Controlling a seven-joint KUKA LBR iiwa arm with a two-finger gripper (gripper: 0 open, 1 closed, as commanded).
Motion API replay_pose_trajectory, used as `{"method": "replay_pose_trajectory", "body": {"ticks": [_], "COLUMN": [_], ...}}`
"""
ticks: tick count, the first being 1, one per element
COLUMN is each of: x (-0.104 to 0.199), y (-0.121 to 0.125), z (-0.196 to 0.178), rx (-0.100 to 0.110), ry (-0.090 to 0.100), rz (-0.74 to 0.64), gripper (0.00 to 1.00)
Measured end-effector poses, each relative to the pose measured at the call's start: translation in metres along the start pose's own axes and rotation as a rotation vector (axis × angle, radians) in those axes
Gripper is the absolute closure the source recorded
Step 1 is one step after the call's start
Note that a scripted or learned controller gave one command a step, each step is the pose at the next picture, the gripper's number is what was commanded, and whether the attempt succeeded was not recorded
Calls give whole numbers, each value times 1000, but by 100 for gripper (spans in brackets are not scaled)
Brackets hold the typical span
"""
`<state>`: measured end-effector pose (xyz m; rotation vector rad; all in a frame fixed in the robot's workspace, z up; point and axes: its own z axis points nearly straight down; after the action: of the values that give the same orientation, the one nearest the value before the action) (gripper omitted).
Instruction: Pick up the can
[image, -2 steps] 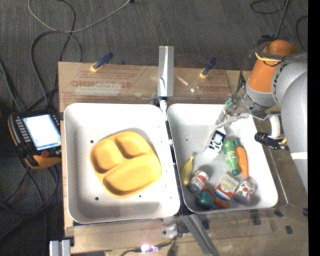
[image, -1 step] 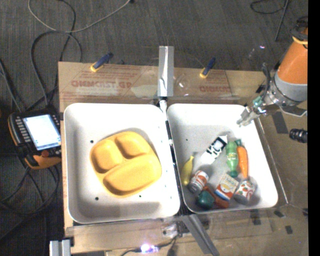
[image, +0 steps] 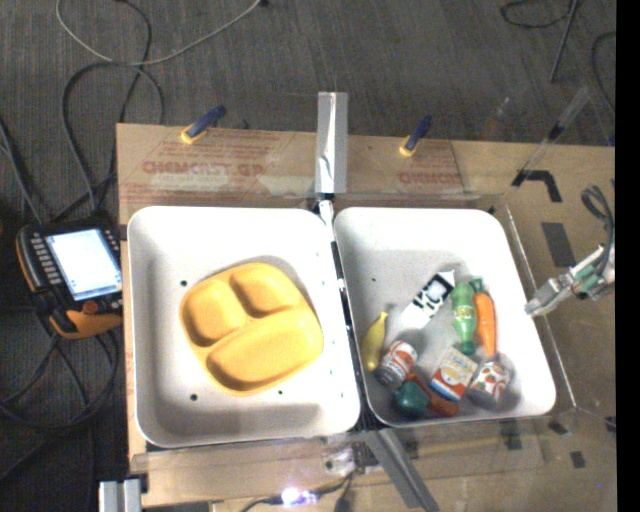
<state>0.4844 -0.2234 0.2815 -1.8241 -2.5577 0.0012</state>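
**me:** my claw is sitting over the right rim of the right bin, small and kinda washed out at the edge of the shot. Can't tell how it's set, it's too tiny and blurry, and most of my arm is cut off past the edge. Nothing's visibly in it.

**other:** where's the can then?

**me:** the can is down in the right bin's near-left part, lying tilted, red and white label. A yellow banana touches it on the left, a dark green thing is just below it, hard to say what it is. To its right there's a small carton and another red and white tin, jammed together. Above those are a green bottle and a carrot side by side, plus a black and white packet.

**other:** left side?

**me:** left bin has a yellow divided tray, well apart from my claw.
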Motion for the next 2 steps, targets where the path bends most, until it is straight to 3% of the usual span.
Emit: {"method": "replay_pose_trajectory", "body": {"ticks": [1, 2], "x": [1, 1], "y": [1, 1], "z": [-4, -15], "rx": [-2, -4], "ry": [0, -3], "rz": [-517, -1210], "gripper": [100, 100]}}
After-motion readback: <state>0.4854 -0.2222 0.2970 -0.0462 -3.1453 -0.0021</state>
